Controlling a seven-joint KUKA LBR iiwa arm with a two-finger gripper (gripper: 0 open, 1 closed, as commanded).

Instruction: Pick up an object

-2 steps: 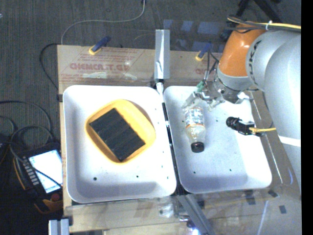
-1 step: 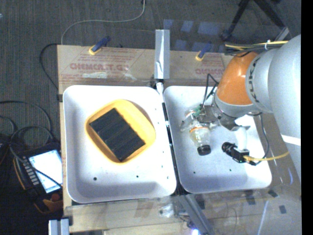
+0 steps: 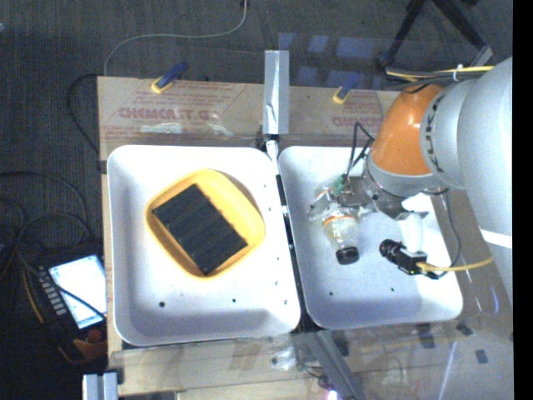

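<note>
Where the end effector (image 3: 350, 192) hangs, a clear bottle (image 3: 339, 227) lies beside.

Pad (image 3: 201, 227) on dish (image 3: 242, 195) in left bin (image 3: 141, 300); bottle (image 3: 339, 230) in right bin (image 3: 375, 303).

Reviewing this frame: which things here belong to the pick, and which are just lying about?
In play: end effector; right bin; clear black-capped bottle in it, the likely target.
Lying about: yellow dish holding a black ribbed pad, in the left bin.
</note>
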